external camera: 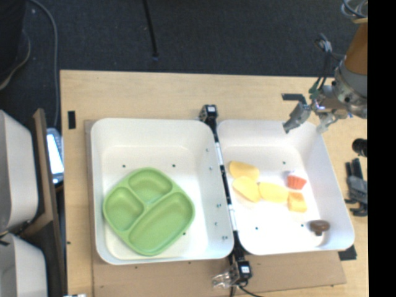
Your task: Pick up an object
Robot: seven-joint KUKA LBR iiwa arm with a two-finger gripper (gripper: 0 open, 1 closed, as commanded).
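Clip at front edge: a small black and metal clamp sits where the two bins meet at the near edge of the pale wooden counter.
Left bin: the shallow white plastic bin holds a light green plastic plate with three compartments, lying flat in the near-left part of the bin.
Right bin: the second shallow white plastic bin holds all the small pieces.
Brown piece: a small dark brown rounded object lies nearest, close to the bin's near-right corner.
Yellow cube: a small yellow-orange block rests just beyond the brown piece, just beside the red one.
Red piece: a small orange-red ridged object lies just behind the yellow block.
Yellow slices: three pale yellow flat rounded pieces lie in a touching cluster in the bin's left half, close to the divider.
Far clip: another small black clamp stands at the far end of the seam between the bins.
Pincer: the grey metal pincer hovers above the far-right corner of the right bin, well apart from every piece; its fingers are spread and grasp nothing.
Arm: the grey wrist with its orange band enters from the right.
Writing: no brand or label can be read at this size.
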